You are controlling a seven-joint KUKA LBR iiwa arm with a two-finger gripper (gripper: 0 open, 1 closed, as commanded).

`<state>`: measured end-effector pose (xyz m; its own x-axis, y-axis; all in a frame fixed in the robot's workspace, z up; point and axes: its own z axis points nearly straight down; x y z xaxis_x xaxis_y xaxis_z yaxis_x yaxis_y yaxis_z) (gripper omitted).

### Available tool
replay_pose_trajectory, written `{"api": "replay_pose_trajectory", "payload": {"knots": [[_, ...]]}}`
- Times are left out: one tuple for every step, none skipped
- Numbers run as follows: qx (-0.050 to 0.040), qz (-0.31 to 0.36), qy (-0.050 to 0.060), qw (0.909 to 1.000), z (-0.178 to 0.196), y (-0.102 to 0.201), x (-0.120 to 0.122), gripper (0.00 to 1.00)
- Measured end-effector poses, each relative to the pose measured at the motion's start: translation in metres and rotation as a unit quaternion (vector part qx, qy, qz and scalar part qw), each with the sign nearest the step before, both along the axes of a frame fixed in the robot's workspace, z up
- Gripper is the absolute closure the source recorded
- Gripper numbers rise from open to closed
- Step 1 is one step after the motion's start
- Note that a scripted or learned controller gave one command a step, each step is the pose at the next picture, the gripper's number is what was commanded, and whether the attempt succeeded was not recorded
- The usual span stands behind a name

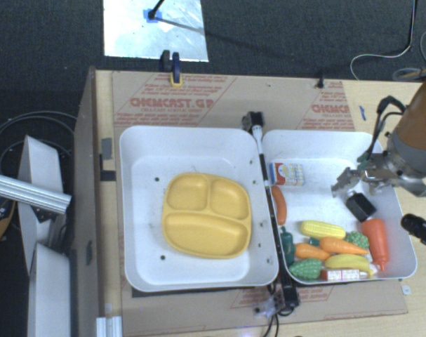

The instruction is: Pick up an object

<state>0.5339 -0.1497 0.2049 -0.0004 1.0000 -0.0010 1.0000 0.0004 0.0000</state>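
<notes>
The bench (220, 93), topped with printed cardboard, carries two shallow white bins side by side. The left bin (139, 188) holds a yellow divided plate (207, 215) near its middle. The right bin (318, 146) holds the toy food, mostly crowded along its near edge: a large carrot (376, 241) at the right, a yellow corn cob (323, 229), a smaller carrot (342, 246), a banana (348, 262), a green bumpy vegetable (306, 269), a sausage (279, 204) along the left wall, and a small printed carton (288, 173) lying apart near the far left corner. The arm (416, 128) reaches in over the bin's right side, with the gripper (356, 188) low above bare bin floor, well apart from the carton and just beyond the corn. I cannot tell how its jaws stand, and nothing shows between them. By my reading nothing is picked yet; choosing, closing and lifting all remain.
</notes>
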Motion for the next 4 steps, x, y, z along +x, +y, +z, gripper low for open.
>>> {"api": "replay_pose_trajectory", "payload": {"knots": [[-0.0001,0.0,0.0,1.0,-0.047,-0.054,0.006,0.0],[0.0004,0.0,0.0,1.0,-0.116,-0.056,0.013,0.0],[-0.0006,0.001,-0.003,1.0,-0.12,-0.055,-0.043,0.0],[0.0007,0.002,-0.001,1.0,-0.12,-0.007,0.019,0.0]]}}
